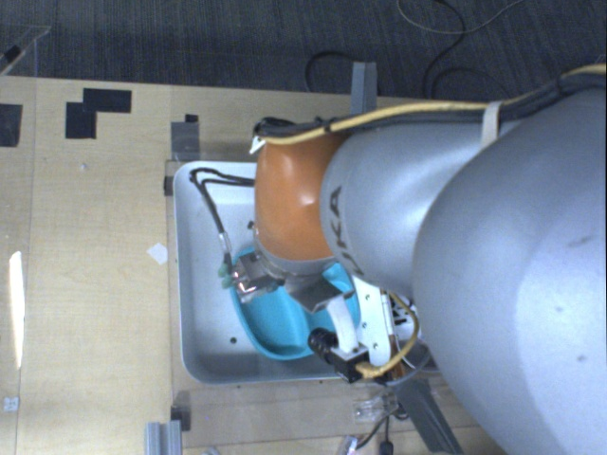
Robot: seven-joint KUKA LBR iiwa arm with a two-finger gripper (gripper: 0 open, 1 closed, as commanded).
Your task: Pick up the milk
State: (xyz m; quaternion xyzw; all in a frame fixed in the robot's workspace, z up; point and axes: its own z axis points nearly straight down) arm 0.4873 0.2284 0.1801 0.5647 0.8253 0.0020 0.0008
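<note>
- On the far left of the camera view, black angular markings [95,110] are seen on the pale wooden bench [85,282], and a small white scrap [157,252] lies on the wood just beside the bin.
- Right of that scrap, a shallow white bin [204,349] is seen, with a black cable [211,202] looped down across its upper left part.
- Over the middle of this bin, the arm's orange band [289,202] is seen, with the wrist below it pointed down into the bin.
- Beneath the wrist, a blue rounded shape [270,325] is seen against the bin floor; what it is cannot be told.
- The gripper is hidden by the wrist, so whether it is released or clenched cannot be told.
- The milk cannot be made out, and its place cannot be told.
- Across the right of the view, the grey arm [493,254] is seen, with a yellow cable [417,112] run along its top.
</note>
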